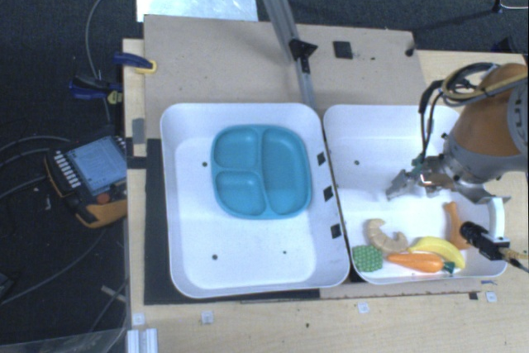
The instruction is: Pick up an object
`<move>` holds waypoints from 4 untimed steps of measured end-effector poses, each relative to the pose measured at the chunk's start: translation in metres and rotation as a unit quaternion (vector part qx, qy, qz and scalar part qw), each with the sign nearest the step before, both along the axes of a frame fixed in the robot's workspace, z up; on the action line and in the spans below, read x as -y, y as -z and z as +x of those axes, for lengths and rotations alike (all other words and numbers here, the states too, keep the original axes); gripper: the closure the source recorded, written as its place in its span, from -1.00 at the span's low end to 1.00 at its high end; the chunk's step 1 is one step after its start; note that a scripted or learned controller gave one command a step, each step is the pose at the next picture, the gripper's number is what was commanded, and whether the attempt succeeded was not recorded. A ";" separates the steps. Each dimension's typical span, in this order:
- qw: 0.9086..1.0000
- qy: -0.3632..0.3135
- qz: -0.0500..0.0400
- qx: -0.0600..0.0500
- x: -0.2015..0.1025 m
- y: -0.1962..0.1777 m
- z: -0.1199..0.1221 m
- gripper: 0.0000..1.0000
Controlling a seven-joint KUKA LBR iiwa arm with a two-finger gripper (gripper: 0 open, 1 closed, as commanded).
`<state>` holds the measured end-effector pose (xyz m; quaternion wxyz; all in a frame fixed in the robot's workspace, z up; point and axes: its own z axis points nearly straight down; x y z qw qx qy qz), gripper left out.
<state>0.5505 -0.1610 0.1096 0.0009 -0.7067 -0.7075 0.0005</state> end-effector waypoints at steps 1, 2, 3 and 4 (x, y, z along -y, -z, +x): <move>1.000 0.000 -0.001 0.003 0.000 -0.013 0.002 1.00; 1.000 -0.002 -0.001 0.003 -0.007 -0.059 0.006 1.00; 1.000 -0.002 -0.001 0.004 0.001 -0.111 0.015 1.00; 1.000 -0.003 -0.001 0.003 0.001 -0.137 0.016 1.00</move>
